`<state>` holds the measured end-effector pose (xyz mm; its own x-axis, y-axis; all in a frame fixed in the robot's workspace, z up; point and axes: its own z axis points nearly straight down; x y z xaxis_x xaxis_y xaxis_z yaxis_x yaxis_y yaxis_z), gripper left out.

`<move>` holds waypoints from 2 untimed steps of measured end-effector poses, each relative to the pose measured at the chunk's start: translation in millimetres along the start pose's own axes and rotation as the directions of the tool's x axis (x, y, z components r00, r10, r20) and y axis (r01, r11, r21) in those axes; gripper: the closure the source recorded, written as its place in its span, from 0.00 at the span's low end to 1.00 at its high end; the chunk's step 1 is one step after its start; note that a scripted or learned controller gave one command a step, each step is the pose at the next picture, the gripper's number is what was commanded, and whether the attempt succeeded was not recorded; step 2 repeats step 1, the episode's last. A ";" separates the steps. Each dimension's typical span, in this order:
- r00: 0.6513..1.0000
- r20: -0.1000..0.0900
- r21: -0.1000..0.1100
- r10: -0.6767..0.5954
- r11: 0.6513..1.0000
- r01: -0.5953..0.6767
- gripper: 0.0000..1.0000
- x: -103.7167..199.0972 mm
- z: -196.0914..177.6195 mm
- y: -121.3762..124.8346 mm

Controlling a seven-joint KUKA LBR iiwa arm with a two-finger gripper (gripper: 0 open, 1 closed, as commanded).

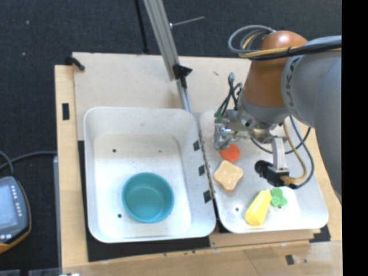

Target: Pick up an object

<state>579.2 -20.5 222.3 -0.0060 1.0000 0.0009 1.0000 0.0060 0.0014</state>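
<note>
My gripper (225,135) hangs just above the small red piece (230,152), which I will try to lift.

The red piece lies in the right bin (313,211), near its far left corner, and I take it as my landmark. I cannot tell if my fingers are spread or pressed together, because my wrist hides them. I judge the red piece to be light, flat and smooth, perhaps a plastic toy, so I would grip it across its narrow sides and not too softly. Just in front of it lies a tan bread-like piece (228,175); further front a yellow piece (258,207) touches a green one (278,198). The bin floor is white and smooth, so things can slide. The bin wall is close on the left of the red piece, with little room there. Well to its left, in the other bin (103,125), stands a blue bowl (148,196).
</note>
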 end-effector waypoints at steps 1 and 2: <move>1.000 -0.001 -0.001 -0.002 1.000 0.002 1.00 59.1 -0.9 22.6; 1.000 -0.001 -0.001 -0.002 1.000 0.002 1.00 59.1 -0.9 22.6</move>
